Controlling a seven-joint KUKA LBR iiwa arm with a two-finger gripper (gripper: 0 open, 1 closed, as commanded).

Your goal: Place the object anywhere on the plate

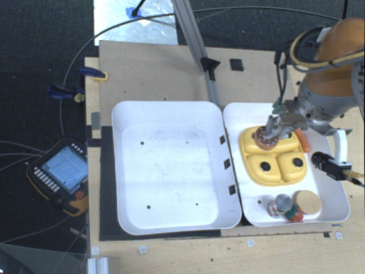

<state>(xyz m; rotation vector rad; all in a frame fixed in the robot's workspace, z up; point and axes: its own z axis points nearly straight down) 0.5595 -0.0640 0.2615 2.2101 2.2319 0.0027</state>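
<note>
The end effector (272, 131) hangs over the yellow plate (274, 160) in the right bin (239, 153), at a brown doughnut-like object (265, 137). Whether it is wide, narrow or gripping, I cannot tell.

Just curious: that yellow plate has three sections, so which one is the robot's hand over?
The big far section of the yellow plate, where a round brownish object lies under the gripper. The two small near sections hold nothing.

Bench (159, 73): tan board surface | Left bin (122, 153): shallow, white, resting on bench | Right bin (236, 153): shallow, white, just beside left bin, rims touching | Black square (236, 65): flat on bench, behind right bin | Clamps (91, 73): on bench left edge
</note>
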